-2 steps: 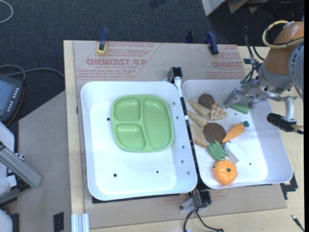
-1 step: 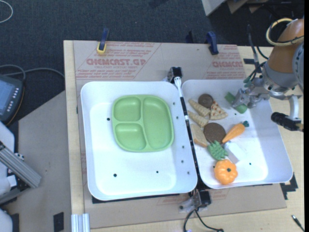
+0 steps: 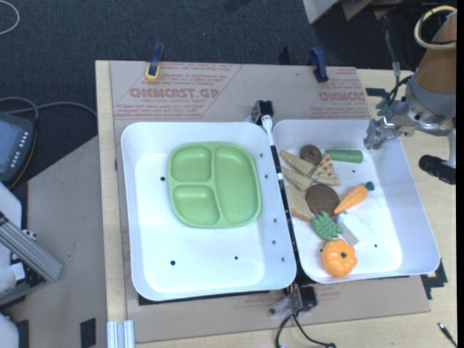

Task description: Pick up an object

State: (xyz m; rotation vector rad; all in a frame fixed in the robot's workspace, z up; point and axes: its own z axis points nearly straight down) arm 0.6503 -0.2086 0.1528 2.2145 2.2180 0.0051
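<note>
- My end effector hung over the far right corner of the right bin, above its rim, and touched none of the toys.
- I could not tell how it was set; it was too small and blurred from this angle.
- Nothing had been lifted yet: every toy lay on the right bin's floor, toward its left side.
- The carrot lay near the bin's middle, nearest to me along with the green stick at the far end.
- The pumpkin sat at the near end of that bin, with a leafy green piece just beyond it.
- By my judgement, the whole pick remained: choosing a toy, descending, closing, and lifting.
- The green tray lay in the left bin, left of the right bin.
</note>
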